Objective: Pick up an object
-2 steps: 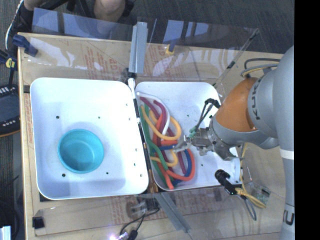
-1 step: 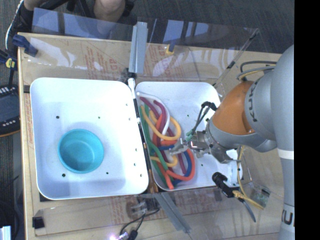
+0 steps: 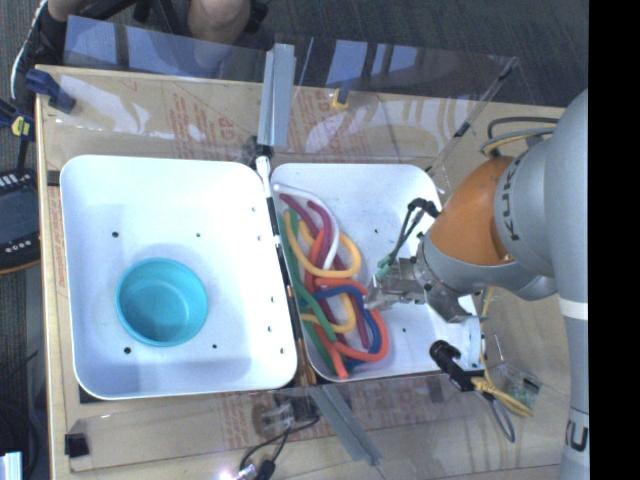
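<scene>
I see the gripper [image 3: 378, 293] low in the right bin [image 3: 400, 183], at the right edge of the rope tangle [image 3: 325, 283]; its state I cannot tell. I'd pinch one loop squarely. Left of it, a cup [image 3: 162, 302].

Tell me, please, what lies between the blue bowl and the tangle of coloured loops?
In the camera view, bare white floor of the left bin, then the two bins' adjoining rims, separate the blue bowl from the coloured loops in the right bin.

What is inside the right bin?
The right bin holds a tangle of coloured loops. The gripper and arm cover its right part, hiding anything beneath.
</scene>
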`<state>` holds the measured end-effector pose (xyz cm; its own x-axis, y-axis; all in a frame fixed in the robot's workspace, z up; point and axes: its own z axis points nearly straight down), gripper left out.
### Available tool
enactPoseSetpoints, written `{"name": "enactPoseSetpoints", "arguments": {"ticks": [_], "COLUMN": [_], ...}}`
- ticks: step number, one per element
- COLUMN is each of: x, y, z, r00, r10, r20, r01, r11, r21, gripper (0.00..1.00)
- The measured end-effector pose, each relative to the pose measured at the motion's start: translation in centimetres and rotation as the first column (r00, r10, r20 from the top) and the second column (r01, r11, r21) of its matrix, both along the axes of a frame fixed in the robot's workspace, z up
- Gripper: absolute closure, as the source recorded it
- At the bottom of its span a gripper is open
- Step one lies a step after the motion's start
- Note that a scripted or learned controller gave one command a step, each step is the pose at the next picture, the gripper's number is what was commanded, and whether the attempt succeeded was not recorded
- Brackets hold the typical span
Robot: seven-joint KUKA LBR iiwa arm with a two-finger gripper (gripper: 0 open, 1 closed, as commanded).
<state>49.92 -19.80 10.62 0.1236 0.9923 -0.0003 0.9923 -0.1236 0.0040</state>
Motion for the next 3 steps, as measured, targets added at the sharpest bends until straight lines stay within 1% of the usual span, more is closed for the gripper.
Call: {"name": "enactPoseSetpoints", "arguments": {"ticks": [1,2,3], "x": [-0.02,-0.02,-0.02], "y": [0.13,0.18,0.18], "z": [-0.05,0.87,0.87], "r00": [1.000,1.000,1.000], "r10": [0.003,0.007,0.009], "r20": [-0.002,-0.005,-0.005], "r01": [-0.003,-0.007,-0.009], "r11": [1.000,1.000,1.000], "r21": [0.001,0.002,0.001], "gripper": [0.00,1.00,0.00]}}
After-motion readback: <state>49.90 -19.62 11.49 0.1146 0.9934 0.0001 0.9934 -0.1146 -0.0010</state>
